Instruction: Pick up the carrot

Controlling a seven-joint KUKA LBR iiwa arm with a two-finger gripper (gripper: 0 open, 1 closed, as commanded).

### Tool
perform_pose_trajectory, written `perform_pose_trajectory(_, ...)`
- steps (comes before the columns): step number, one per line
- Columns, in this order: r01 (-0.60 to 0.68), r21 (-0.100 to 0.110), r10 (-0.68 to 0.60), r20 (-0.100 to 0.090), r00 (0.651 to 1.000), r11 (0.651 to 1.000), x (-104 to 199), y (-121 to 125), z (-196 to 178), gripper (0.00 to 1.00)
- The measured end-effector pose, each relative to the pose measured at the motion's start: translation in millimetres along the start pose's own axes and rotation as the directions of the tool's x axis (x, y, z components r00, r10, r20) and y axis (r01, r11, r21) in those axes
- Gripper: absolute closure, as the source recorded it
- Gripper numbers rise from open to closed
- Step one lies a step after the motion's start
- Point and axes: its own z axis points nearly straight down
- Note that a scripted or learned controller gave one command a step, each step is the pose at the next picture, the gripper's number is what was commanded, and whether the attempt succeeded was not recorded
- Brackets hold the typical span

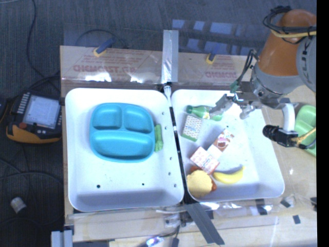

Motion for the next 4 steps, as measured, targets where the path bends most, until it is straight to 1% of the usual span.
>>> perform_pose_trajectory(1, -0.159, -0.006, 0.159, -0.001, 0.987, 0.987, 9, -76, 139, 0.0)
perform_pose_trajectory(2, -0.105, -0.001, 0.105, 0.002, 0.994, 0.994, -46, -45, 23, 0.0)
perform_pose_trajectory(3, -0.571, 0.004, 0.571, 0.002, 0.821, 0.821, 22, -64, 62, 0.0)
perform_pose_trajectory(4, -0.517, 0.004, 0.517, 0.002, 0.856, 0.856, -18, -76, 130, 0.0)
